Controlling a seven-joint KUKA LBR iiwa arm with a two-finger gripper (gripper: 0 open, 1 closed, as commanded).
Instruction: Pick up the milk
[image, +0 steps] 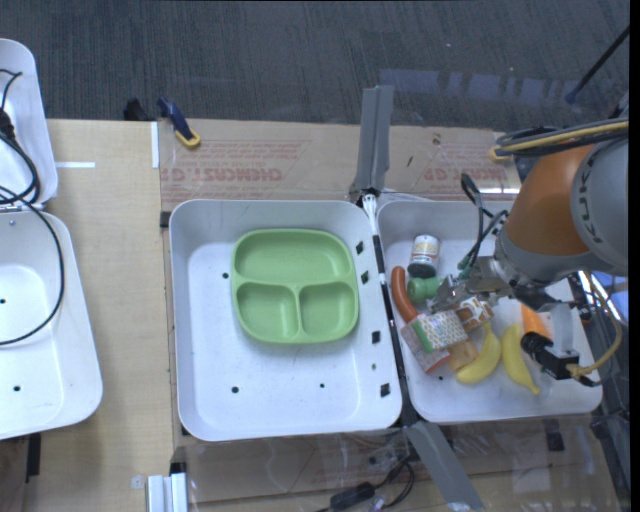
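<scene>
The milk (424, 254), a small white bottle with a green band and a pale cap, stands upright near the back left of the right bin (560, 395). My gripper (452, 296) reaches in from the right and hangs low over the clutter in the middle of that bin. It is in front of and slightly right of the milk, apart from it. Its tip is just above a clear snack packet (443, 333) and beside a green item (421, 290). The grey and orange wrist hides the bin's right back part.
A red sausage (400, 293) lies along the right bin's left wall. Two bananas (482, 360) (517, 360) and an orange carrot (534, 322) lie at the front right. The left bin (200, 380) holds a green divided plate (296, 285). A black cable runs over the white trays at far left.
</scene>
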